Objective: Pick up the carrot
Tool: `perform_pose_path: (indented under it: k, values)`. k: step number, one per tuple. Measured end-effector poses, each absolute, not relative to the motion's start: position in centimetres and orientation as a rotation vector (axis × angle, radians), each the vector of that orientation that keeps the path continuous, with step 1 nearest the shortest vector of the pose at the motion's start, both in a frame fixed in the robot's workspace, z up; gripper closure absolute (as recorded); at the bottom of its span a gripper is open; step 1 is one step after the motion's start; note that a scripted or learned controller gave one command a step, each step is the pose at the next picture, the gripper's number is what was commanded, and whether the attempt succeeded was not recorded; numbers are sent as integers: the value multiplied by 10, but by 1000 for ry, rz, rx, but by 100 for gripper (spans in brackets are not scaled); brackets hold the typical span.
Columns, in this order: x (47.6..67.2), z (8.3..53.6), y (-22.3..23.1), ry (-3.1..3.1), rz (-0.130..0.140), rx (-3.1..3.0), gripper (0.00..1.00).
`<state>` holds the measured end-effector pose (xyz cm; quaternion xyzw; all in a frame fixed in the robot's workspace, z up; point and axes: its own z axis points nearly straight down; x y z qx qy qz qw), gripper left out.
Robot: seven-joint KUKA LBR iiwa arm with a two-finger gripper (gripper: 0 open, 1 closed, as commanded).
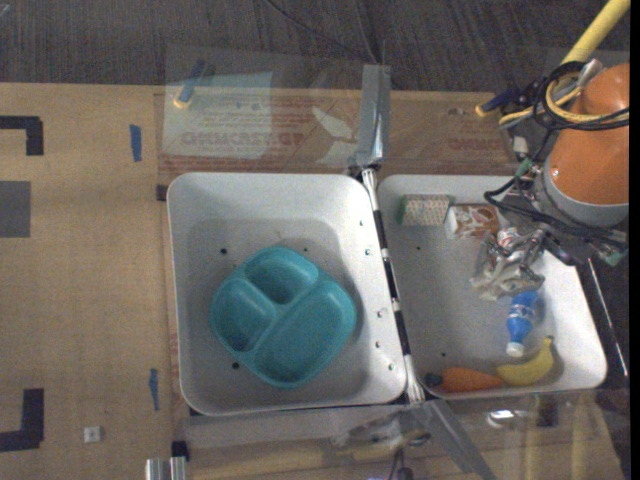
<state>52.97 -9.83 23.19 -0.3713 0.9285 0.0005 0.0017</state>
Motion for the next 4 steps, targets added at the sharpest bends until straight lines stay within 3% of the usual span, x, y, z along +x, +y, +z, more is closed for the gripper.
perform_pose_path:
  k: [1,2,3,4]
  values:
    - [524,185,-26,2695,3,-1610,100]
    - [494,185,44,2353,3,-2079,100]
    - [488,244,46,2121,0,-2309,100]
    - [486,212,-17,1594,6,-2706,100]
